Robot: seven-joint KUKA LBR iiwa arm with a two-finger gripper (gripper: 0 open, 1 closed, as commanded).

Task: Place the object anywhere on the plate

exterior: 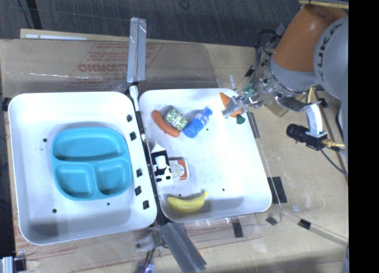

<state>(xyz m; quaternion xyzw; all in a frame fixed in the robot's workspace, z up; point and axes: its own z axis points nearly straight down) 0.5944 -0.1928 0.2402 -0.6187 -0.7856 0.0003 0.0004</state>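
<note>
A blue divided plate (90,160) lies in the left white bin (29,112). My gripper (238,105) is over the far right corner of the right bin (237,165). It is shut on an orange toy carrot (227,98) with a green end, which sticks out on both sides of the fingers. The carrot sits at the bin's rim, far to the right of the plate.
In the right bin lie an orange sausage (164,123), a green can (174,116), a blue bottle (197,121), a small carton (177,169) and a banana (186,201). A metal divider post (137,50) stands between the bins at the back.
</note>
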